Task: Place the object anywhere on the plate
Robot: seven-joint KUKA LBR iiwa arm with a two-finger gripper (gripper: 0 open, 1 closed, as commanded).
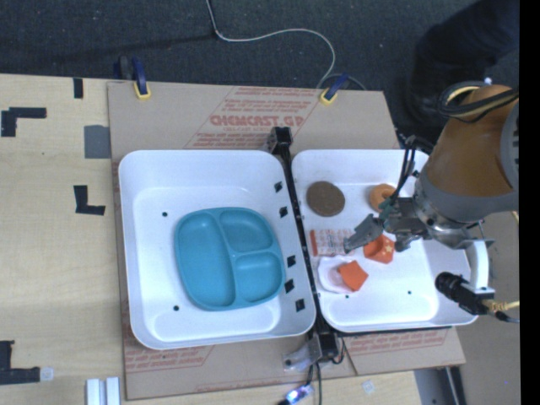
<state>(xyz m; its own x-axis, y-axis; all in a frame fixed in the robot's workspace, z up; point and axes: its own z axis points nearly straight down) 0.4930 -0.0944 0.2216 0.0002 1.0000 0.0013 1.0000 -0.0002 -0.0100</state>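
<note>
Red block: right bin, under the gripper; whether it is grasped, cannot tell; orange block just beside, packet and brown disc near; plate: left bin. Risk, judged: crowding neighbours may spoil the pick or drag along.

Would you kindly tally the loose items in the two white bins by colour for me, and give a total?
Blue: 1, the divided plate in the left bin.
Brown: 1, a round disc in the right bin.
Orange: 3, a block, a piece beneath the hand, and a rounded item.
White and red: 1, a flat packet.
Total: 6
</note>
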